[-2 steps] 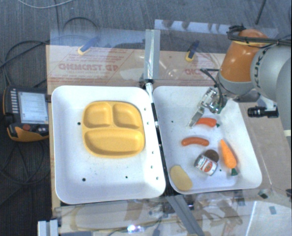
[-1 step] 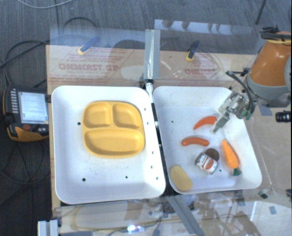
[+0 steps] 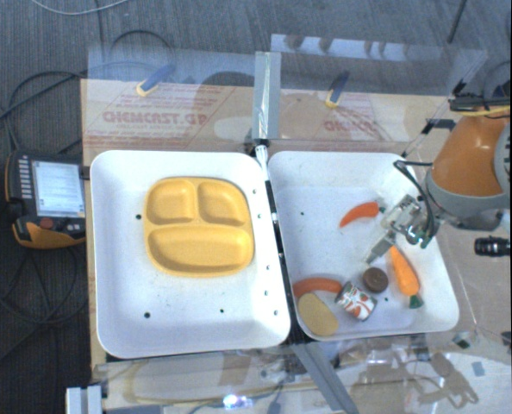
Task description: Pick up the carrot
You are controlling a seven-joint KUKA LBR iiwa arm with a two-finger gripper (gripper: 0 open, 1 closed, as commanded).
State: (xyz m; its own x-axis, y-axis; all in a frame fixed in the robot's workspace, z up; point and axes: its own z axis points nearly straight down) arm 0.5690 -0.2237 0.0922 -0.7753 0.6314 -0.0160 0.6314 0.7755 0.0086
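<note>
The carrot lay in the right bin, near its right wall, with its green tip pointing toward the front corner. The gripper hovered just above and to the left of the carrot's upper end, not gripping it; whether its fingers were apart or together I could not tell. It seemed poised there for a descent onto the carrot.

Around the carrot sat one small brown round piece, one red-and-white can on its side, one sausage, one pale potato-like piece, and one orange chili pepper further back. The left bin held one yellow divided plate with three compartments. There were two bins in all.
</note>
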